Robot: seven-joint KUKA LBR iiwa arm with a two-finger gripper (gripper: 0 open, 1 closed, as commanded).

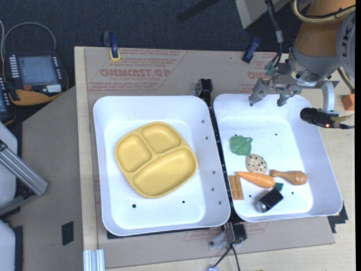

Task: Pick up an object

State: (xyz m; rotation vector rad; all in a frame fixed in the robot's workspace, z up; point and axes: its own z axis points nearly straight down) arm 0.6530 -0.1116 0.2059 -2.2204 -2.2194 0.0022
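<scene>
My gripper (269, 96) hangs over the far edge of the right bin (316, 145), fingers spread open with nothing between them. Well below it in that bin lie a green leaf-shaped piece (241, 145), a speckled cookie (256, 163), an orange carrot (255, 179), a tan wooden piece (289, 176), a small brown block (236, 187) and a black cylinder-like object (269, 200). The objects sit in the near half of the bin, apart from the gripper.
The left bin (107, 168) holds a yellow divided plate (155, 159). A black clamp (203, 87) sits between the bins at the far side. A handheld controller (35, 75) lies off the bench at the left. The arm's body (324, 33) rises at the upper right.
</scene>
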